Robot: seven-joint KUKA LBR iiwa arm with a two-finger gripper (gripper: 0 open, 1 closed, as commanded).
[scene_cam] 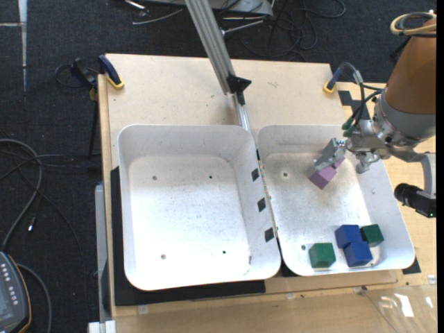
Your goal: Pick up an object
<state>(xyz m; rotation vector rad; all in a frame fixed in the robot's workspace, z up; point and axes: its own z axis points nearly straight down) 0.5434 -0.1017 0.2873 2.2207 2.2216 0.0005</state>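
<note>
The hand (333,157) is hanging over the right bin (388,207), and a purple block (322,177) is sitting right under its tip. The block is touching the hand, and it looks like the fingers are closing on its top part, but the view is too small there to be sure. So I cannot tell how wide the hand is opening or if it is really holding the block.

From the purple block, the other blocks are lying well apart, toward the near corner of the same bin: a green block (322,255), two blue blocks (352,245) touching each other, and a dark green block (372,234) just beside them. The left bin (139,144) is sitting beside the right one on the table (180,89).

The purple block is probably light and stiff, like a small toy cube. Its flat sides are looking smooth, so it may be slipping if squeezed at a corner. The best place to hold it is on two flat sides facing each other, near the middle.
</note>
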